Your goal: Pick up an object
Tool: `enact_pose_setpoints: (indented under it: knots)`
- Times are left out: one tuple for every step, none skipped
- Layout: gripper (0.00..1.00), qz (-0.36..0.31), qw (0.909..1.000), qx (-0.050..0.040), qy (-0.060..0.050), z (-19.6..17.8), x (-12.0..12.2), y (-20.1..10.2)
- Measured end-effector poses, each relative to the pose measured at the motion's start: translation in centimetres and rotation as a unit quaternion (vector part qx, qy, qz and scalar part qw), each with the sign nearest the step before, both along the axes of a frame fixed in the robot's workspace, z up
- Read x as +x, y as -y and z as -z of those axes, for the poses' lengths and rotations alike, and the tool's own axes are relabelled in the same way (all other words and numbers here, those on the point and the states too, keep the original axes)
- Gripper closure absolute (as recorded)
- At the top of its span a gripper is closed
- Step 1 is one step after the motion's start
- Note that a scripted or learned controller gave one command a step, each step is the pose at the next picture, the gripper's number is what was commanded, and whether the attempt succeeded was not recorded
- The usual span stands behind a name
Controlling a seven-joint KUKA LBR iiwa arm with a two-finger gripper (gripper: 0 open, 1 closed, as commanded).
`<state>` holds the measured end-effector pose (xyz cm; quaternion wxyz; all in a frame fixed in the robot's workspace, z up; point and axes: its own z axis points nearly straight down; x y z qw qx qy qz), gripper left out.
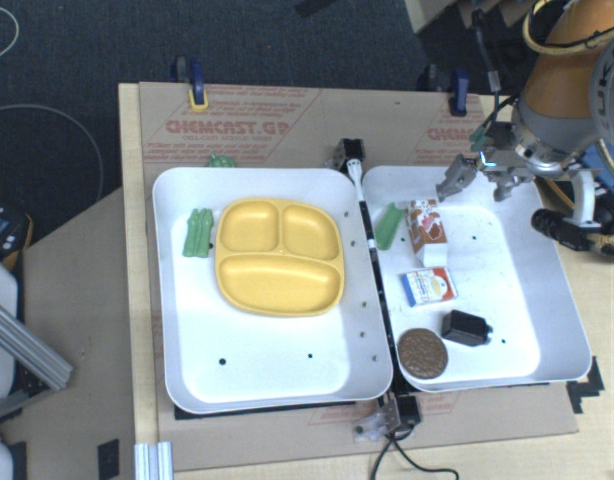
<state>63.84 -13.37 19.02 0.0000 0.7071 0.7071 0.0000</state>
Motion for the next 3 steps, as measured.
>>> enact_pose_setpoints:
  knots:
    - [0.0,0.0,1.0,0.0021,0.001,10.8,0.2,-3.7]
    - [1.0,0.0,1.0,-0.0002,0.005,9.0,0.5,-3.4]
    - [1.0,-0.005,1.0,0.0021,0.006,-0.1,0.7,-12.9]
